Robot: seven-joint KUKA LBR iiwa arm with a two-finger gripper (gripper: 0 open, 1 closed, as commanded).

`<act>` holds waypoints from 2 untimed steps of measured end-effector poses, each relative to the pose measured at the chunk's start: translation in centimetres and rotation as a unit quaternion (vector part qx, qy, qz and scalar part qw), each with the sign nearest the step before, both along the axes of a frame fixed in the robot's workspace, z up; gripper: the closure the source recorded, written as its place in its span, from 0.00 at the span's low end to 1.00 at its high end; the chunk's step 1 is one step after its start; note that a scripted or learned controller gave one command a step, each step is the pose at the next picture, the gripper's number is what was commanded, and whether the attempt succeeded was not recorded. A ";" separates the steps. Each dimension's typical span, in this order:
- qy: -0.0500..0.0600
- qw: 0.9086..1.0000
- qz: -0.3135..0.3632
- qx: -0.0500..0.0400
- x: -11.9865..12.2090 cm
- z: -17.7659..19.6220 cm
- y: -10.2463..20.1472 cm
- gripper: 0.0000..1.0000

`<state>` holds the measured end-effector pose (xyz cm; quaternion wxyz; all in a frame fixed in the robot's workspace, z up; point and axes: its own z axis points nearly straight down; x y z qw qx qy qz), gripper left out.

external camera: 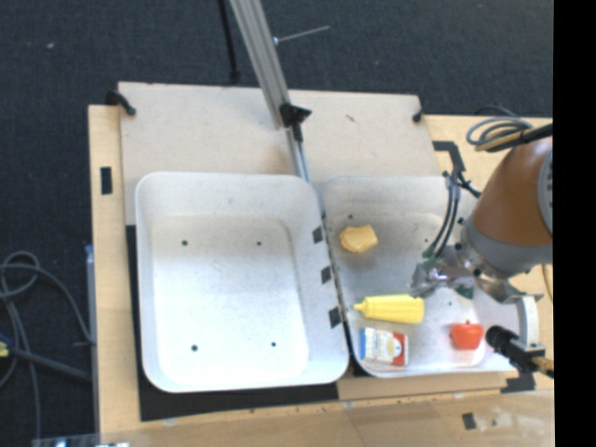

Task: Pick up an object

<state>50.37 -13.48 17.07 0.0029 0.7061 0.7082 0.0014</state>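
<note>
The right bin [391, 194] holds a yellow bottle [391, 309] lying on its side, a pale yellow lump [358, 239] farther back, a small white carton with a red label [383, 346] at the front, and a small red-orange object [466, 334] at the front right. My gripper [430, 278] hangs low over the right bin, just right of and behind the yellow bottle's right end. The orange-banded wrist [510, 203] rises above it at the right edge.
The left bin [228, 277] lies beside the right one, sharing a middle wall. A metal rail [265, 54] slants from the top down to the bins' junction. Cables [494, 130] lie at the bench's back right.
</note>
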 end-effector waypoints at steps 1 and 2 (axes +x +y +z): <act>-0.001 1.000 0.001 0.000 -0.5 5.6 0.5 1.00; -0.001 1.000 0.001 0.000 0.1 10.7 -0.5 1.00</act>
